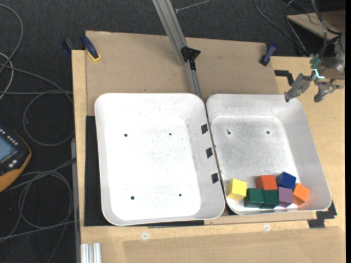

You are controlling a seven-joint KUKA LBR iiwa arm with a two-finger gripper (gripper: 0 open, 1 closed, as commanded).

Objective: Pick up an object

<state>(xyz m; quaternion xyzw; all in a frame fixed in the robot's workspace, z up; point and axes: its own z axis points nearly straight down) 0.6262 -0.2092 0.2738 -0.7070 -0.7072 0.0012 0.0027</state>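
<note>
Two white bins sit side by side on the surface (137, 53): the left bin (148, 158) and the right bin (258, 147). My hand (308, 90) hangs above the right bin's far right corner, fingers spread apart, gripping nothing. Well away from it, along that bin's near edge, the blocks cluster together: yellow block (237, 188), green block (256, 196), red block (268, 182), blue block (286, 179), purple block (285, 195), orange block (301, 192).
</note>
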